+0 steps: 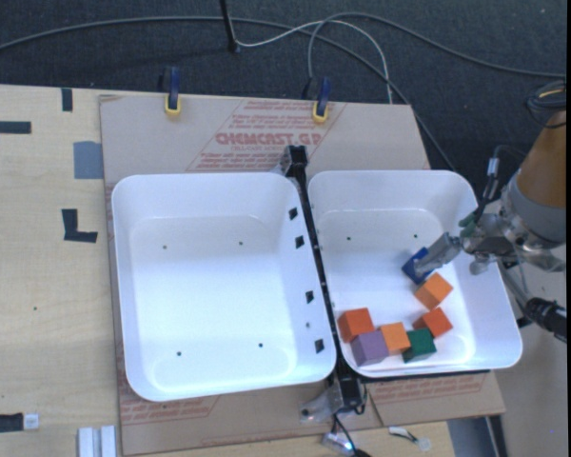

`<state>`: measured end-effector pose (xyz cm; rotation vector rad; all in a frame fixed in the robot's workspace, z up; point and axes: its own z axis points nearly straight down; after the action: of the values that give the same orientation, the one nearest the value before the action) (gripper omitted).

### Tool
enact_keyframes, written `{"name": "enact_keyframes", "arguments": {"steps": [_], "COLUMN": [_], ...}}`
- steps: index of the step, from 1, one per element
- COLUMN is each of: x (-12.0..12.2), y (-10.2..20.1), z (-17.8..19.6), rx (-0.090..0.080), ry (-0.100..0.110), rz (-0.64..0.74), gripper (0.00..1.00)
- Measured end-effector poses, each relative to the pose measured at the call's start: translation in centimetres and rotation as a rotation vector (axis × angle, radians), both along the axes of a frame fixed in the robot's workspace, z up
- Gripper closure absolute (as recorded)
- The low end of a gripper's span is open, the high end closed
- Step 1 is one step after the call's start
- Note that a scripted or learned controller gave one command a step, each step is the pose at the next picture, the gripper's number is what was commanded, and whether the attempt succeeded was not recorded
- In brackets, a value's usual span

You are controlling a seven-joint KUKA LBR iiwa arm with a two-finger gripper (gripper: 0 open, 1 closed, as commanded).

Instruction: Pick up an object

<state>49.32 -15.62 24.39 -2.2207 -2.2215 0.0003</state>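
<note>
Bins: left bin [209, 284] and right bin [381, 208] lay side by side on the desk [38, 284].
Blocks [395, 336]: clustered in the right bin's lower right.

The grey arm [542, 193] reaches in from the right, wrist angled down-left.

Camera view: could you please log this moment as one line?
end effector: low in right bin, at blue block | grasp: unconfirmed | other blocks: front of right bin | left bin: no arm

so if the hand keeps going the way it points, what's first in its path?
Most likely the blue block: the hand points down-left into the right bin and its tip is right at that block. Contact can't be judged from this angle.
</note>
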Motion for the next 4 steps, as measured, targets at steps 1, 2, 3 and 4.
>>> {"name": "enact_keyframes", "arguments": {"steps": [1,2,3,4], "x": [-0.2,4.4,13.9,8.6], "y": [-4.7,-3.7,-3.3,0.4], "z": [-12.1,-15.5,-15.5,-15.5], "rx": [0.002,-0.002,-0.001,0.001], "ry": [0.009,-0.002,-0.001,0.002], "rz": [-0.004,0.001,0.003,0.001], "gripper": [0.00,0.00,0.00,0.00]}}
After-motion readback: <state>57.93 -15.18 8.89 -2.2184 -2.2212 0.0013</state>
